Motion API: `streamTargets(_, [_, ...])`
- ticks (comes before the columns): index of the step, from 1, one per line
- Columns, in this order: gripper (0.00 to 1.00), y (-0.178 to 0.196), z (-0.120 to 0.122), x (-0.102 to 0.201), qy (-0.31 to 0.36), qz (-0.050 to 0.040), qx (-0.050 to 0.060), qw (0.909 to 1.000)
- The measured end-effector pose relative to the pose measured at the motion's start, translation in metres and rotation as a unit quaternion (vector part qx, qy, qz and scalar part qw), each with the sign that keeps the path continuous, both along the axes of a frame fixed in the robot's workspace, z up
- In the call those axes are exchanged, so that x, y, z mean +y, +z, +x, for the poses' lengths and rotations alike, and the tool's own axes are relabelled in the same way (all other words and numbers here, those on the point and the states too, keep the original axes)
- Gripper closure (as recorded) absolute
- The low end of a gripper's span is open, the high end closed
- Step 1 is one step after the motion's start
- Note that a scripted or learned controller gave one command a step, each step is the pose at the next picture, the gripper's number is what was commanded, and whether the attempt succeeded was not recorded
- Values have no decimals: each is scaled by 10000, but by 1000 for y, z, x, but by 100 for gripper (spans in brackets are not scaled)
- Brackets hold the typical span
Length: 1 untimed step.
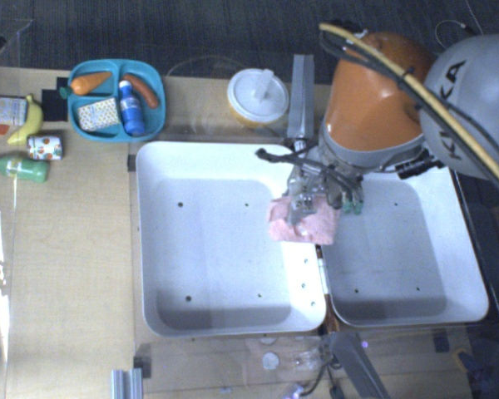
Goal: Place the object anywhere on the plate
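Camera view: wooden surface carries two white bins. Pincer hangs over the seam between them, a pink object directly beneath; grasp state cannot be determined. No plate identifiable; placement appears outstanding.

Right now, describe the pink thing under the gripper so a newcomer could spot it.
Find the two white bins; follow their shared middle wall toward the grey-and-orange arm. There, just below the gripper, sits the pink object, a soft, crumpled-looking lump. It is the one pink item against the white.
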State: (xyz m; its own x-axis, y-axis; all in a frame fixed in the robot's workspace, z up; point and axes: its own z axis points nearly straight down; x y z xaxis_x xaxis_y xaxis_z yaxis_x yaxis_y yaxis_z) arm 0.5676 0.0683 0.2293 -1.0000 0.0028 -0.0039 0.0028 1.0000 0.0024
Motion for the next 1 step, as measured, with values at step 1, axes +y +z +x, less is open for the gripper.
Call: streamTargets(1, [100,-3,-40,31,17,0,4,10000])
